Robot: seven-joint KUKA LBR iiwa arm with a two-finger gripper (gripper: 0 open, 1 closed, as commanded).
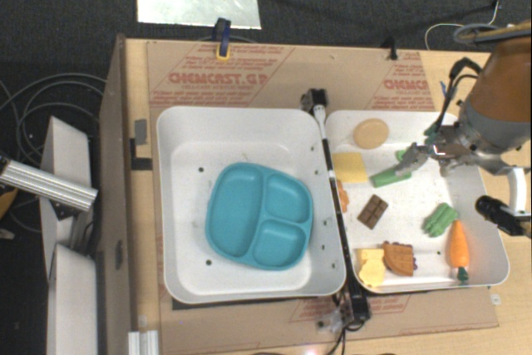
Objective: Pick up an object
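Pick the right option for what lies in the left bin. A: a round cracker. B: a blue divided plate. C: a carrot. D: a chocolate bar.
B: the blue divided plate lies alone in the left bin, while the carrot, chocolate bar and round cracker all lie in the right bin.

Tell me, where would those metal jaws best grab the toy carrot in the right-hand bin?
Probably across the orange body of the carrot, around its middle, coming straight down from above. It lies flat with its long axis running roughly top to bottom in the camera view, so the jaws should close from its left and right sides. The bin wall sits close on the right, leaving little room there.
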